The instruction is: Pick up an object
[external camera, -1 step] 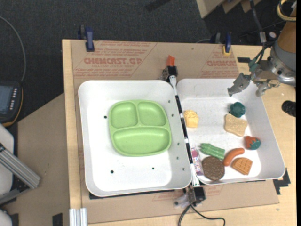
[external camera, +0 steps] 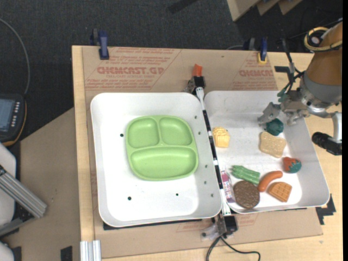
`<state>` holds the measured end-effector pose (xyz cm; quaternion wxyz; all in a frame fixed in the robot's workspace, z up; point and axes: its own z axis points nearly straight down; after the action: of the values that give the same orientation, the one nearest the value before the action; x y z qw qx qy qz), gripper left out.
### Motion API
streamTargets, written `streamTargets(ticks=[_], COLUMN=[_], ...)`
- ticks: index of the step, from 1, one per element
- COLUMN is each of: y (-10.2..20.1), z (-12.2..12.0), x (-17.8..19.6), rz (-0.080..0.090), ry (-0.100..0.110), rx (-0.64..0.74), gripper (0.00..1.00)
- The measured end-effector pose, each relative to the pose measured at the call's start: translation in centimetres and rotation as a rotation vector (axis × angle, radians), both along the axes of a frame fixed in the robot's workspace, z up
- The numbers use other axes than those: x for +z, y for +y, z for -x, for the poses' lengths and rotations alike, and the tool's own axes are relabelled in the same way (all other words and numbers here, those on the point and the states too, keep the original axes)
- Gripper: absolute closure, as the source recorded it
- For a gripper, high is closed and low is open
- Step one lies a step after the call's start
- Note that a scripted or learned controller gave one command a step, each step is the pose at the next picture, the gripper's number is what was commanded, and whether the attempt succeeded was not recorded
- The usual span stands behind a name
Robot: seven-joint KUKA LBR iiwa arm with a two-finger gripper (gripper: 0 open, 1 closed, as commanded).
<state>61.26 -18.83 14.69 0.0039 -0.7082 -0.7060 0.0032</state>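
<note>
Hovering my gripper [external camera: 278, 118] over the teal toy [external camera: 274, 127] at the right bin's [external camera: 239, 99] one o'clock; fingers spread around it, not clamped. Looking light, hard, slippery; I'm pinching mid-body.

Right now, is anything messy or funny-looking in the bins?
Nothing looks spilled or broken. The green plate sits flat in the left bin, with no food on it. All the toy food, like the waffle and hot dog, lies loose in the right bin.

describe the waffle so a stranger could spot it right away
Look in the right-hand white bin, at its near edge. The waffle lies there beside the orange sausage. It alone is an orange wedge with a grid pattern.
</note>
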Motion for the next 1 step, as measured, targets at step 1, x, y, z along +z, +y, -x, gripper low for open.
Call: streamTargets(ticks=[1], y=[0.98], z=[1.05], x=[-6.57], rz=[0.0], ry=[-0.007], rx=[0.004], gripper=[0.0])
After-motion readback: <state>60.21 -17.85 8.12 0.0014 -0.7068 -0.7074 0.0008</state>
